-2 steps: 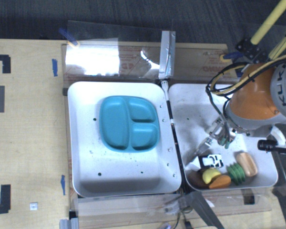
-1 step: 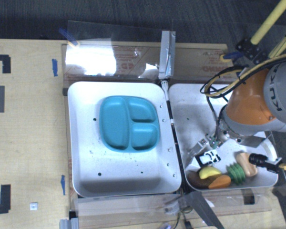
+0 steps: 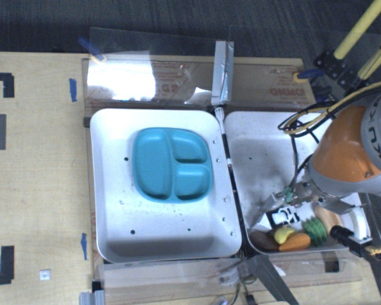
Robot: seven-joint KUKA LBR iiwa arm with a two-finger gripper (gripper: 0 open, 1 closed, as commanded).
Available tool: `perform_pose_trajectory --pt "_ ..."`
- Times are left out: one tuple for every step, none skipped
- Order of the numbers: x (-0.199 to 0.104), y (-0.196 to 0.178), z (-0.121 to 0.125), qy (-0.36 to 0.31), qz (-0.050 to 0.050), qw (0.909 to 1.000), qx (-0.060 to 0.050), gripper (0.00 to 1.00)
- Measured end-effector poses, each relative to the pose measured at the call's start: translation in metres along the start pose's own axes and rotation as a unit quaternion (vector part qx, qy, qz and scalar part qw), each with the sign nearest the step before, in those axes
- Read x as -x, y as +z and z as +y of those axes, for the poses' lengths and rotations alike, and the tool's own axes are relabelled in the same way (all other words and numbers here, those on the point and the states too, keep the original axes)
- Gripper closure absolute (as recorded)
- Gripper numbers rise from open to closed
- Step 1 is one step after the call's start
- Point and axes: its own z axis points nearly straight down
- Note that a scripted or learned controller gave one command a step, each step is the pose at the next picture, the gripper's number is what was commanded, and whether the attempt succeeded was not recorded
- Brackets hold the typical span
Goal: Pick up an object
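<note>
Low in the right bin (image 3: 254, 138), small yellow toy (image 3: 284, 235) beside orange carrot (image 3: 296, 241).

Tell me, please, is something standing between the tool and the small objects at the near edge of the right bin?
Nothing visible does. The tool hangs in the right bin, just above the pile: yellow piece, orange piece, green piece. Between them lies bare bin floor.

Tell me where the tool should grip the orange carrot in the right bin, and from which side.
Grip the carrot across its narrow middle, coming from above. It lies flat along the right bin's near edge, with a yellow piece and a green piece close behind it, so a sideways approach looks blocked.
</note>
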Motion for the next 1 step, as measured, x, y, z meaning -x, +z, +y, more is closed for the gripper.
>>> perform_pose_trajectory --pt "0.0012 0.0003 0.0409 -0.111 -0.002 0.9939 -0.001 0.0"
